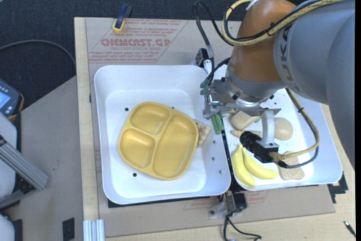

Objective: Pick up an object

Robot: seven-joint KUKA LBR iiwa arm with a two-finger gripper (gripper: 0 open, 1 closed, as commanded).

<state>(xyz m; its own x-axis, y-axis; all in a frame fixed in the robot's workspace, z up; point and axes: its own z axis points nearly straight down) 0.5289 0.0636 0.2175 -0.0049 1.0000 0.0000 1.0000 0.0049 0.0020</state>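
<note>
Table (135,45): brown sheet under both bins, printed in red "CHEMCAST GP"; the smaller red lines are too small to read. A yellow and blue clip (120,20) sits on its far edge.

Arm: grey link carries dark lettering, only "UK" legible.

Gripper (216,113): low over the wall between the two bins. Its opening cannot be told from this view. A small green piece (216,123) shows at its lower end, and whether it is held cannot be told.

Left bin (101,121): one yellow divided plate (158,140) lying flat, with a small pale scrap (203,132) just beside its right edge.

Right bin (330,149): a banana (248,167) at the near left corner, two beige lumps (243,120) (284,130) farther back and a flat brown biscuit shape (293,173) just beside the banana's tip.
</note>
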